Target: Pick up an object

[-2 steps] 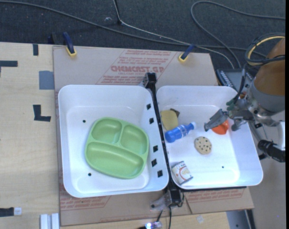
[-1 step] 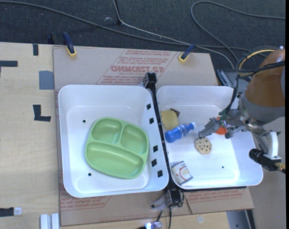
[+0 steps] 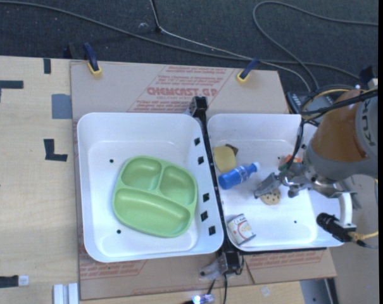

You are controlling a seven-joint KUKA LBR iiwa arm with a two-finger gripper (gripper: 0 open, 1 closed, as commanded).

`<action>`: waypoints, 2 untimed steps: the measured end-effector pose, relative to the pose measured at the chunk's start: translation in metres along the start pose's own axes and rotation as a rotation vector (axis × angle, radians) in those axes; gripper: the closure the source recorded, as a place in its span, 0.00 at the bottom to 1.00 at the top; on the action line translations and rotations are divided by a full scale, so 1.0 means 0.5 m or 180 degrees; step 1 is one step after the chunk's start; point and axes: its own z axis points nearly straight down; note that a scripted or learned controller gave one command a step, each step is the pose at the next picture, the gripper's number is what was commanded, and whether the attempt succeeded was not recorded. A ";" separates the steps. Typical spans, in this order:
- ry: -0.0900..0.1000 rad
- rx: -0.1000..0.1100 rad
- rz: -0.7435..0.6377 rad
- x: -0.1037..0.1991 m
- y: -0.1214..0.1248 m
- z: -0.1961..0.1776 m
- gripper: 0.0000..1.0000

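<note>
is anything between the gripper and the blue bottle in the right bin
Nothing visible blocks it. The gripper sits in the right white bin, over a small tan cookie-like piece. The blue plastic bottle lies to its left across bare bin floor, its far end against a yellow object. The small printed box lies nearer the front wall.

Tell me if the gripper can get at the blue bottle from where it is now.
Probably yes. The gripper hangs in the right bin, and the blue bottle lies on its side just to its left, with bare bin floor between them. A yellow object touches the bottle's far side and could crowd a grasp.
</note>
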 end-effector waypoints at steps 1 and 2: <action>-0.0003 -0.0015 -0.0005 0.000 0.003 -0.027 1.00; -0.0010 -0.0038 -0.0005 0.007 0.011 -0.152 1.00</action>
